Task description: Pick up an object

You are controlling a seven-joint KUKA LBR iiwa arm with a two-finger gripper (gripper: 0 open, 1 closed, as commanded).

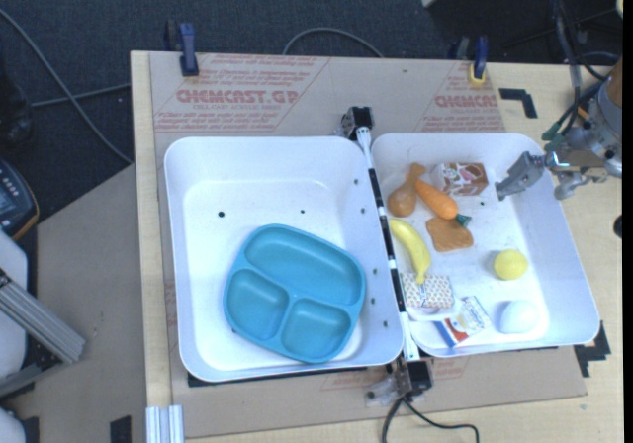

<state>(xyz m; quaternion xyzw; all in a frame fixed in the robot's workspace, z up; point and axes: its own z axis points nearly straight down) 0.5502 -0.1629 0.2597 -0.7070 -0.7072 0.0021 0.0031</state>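
**Q:** Over in the right bin point(579, 273), where did the nearest pickable thing sit?

**Me:** Carrot point(436, 200) lay just beside the banana point(412, 247) and a wrapped packet point(463, 177), long axis slanting down-right. From my gripper point(541, 174) it lay well to camera-left, slightly lower.

**Q:** Gripper state? Room?

**Me:** Fingers looked spread apart, nothing between them; it hung by the bin's far right rim. Lemon point(509, 264) sat apart below, with open floor around it. Left bin point(188, 174) held a blue tray point(293, 291).
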